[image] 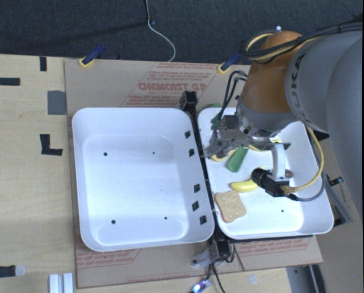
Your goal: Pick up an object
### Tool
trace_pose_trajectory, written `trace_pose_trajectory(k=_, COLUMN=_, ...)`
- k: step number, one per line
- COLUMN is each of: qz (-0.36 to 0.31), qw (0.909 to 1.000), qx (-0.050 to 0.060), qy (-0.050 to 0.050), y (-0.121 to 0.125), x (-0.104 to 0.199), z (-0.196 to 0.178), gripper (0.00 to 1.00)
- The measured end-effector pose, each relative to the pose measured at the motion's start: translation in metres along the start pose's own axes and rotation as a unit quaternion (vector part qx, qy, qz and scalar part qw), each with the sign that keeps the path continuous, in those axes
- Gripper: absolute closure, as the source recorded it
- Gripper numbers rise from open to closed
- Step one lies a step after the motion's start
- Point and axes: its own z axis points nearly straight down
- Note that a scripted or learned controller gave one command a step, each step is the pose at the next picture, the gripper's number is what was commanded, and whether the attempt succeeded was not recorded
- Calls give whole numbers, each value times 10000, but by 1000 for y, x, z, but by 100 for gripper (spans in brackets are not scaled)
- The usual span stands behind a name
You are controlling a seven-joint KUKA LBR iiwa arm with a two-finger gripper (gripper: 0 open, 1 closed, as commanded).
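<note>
The tool hangs low in the right bin, its grip state impossible to tell. A green object lies just beside it, near a banana and bread.

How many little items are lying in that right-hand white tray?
3 visible: a green piece beside the gripper, a yellow banana mid-tray, and a toast slice near the front. The arm may hide more.

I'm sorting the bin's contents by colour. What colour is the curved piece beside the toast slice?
Yellow: the curved piece shows best in the camera view.
</note>
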Motion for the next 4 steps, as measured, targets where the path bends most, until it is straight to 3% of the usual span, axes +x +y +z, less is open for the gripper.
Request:
trace_pose_trajectory(k=1, qz=13, qw=10000, qx=-90, qy=-15, y=38, x=-18, z=-158, gripper=100)
trace_pose_trajectory(k=2, qz=16, qw=10000, qx=-22, qy=-6, y=26, x=-18, z=-203, gripper=100)
trace_pose_trajectory(k=3, qz=15, qw=10000, qx=-35, qy=-10, y=26, x=-31, z=-273, gripper=100)
trace_pose_trajectory(k=4, qz=21, qw=10000, qx=-23, qy=-9, y=0, x=-47, z=-320, gripper=100)
